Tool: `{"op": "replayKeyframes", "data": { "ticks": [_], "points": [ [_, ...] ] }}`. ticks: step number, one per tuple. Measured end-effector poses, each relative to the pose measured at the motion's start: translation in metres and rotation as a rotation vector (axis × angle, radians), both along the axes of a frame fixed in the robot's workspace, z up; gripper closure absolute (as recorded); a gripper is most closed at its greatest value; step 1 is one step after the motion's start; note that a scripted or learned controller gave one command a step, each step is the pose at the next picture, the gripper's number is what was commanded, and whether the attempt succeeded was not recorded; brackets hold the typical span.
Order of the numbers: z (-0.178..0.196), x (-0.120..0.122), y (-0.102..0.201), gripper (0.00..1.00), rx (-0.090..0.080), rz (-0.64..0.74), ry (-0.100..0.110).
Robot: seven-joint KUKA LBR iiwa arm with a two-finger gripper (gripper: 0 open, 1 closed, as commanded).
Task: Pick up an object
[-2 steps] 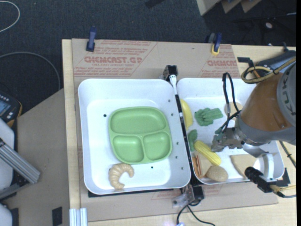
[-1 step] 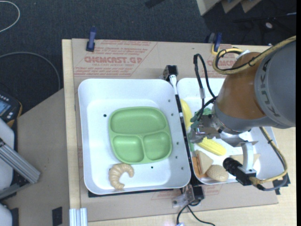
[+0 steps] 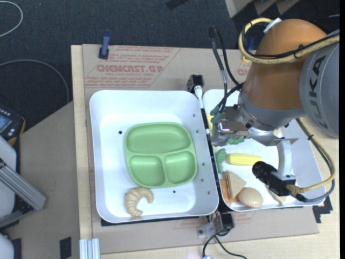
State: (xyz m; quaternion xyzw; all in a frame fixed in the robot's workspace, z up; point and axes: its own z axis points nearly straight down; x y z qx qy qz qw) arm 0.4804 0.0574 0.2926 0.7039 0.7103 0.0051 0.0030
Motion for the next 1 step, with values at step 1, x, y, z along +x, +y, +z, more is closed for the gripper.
{"op": "replayKeyframes", "data": {
  "ticks": [1],
  "points": [
    [0.1154, 0.0002, -0.0254, 1.00, -0.002, -0.009, -0.004]
  ]
}}
